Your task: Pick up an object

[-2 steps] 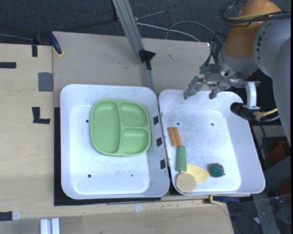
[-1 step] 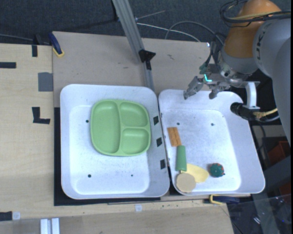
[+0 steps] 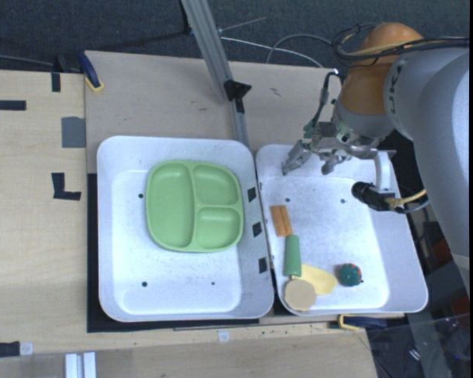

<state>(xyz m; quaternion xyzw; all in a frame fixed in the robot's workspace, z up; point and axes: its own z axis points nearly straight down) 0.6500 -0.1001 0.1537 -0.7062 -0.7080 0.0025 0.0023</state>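
The gripper (image 3: 311, 157) hangs with its fingers spread apart and nothing between them, high over the right bin (image 3: 394, 242). The toys wait well below it: an orange block (image 3: 281, 220), a green stick (image 3: 292, 255), a small green ball (image 3: 348, 274).

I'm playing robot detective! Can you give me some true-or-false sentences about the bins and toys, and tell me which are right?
1. The green divided plate lies in the left bin. True.
2. The gripper is holding the green cylinder. False: the cylinder lies on the right bin floor, apart from the gripper.
3. The small orange block lies in the right bin. True.
4. The small dark green and red toy sits on the plate. False: it sits in the right bin.
5. The tan round disc lies near the right bin's front edge. True.
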